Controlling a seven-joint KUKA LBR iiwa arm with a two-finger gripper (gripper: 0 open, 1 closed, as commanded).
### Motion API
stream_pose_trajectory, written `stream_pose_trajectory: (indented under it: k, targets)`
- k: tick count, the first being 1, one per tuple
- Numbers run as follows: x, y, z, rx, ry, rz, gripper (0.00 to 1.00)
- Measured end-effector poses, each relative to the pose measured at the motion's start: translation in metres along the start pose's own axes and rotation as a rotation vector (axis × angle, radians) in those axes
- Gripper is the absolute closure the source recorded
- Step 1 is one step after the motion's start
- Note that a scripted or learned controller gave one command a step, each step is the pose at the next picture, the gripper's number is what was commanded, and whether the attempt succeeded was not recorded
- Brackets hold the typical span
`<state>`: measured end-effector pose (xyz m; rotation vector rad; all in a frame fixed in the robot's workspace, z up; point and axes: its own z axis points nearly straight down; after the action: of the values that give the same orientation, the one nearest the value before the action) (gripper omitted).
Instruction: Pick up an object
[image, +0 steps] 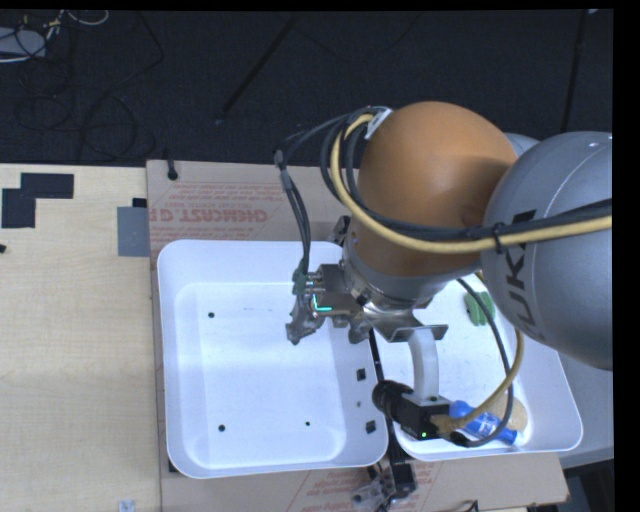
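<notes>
Grey robot arm (560, 250) reaching over two white bins on a desk (70, 350). The tool (300, 325) hangs low over the left bin (180, 300), near its right wall. Likely failure: a grasp here would close on the bin's white floor, since the things to pick, a green piece (478, 308) and a blue piece (482, 424), lie in the right bin (565, 420) (partly hidden by the arm), well apart from the tool. Whether the tool is spread or pressed together cannot be told; nothing is seen held in it.

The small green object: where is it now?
The small green object lies in the right white bin, beside the grey arm, behind the blue object.
</notes>
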<state>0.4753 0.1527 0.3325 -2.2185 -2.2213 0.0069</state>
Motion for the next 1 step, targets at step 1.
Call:
stream_pose_trajectory:
  k: [1]
  targets:
    - [0.0953, 0.0139, 0.0315, 0.002, 0.001, -0.007, 0.0]
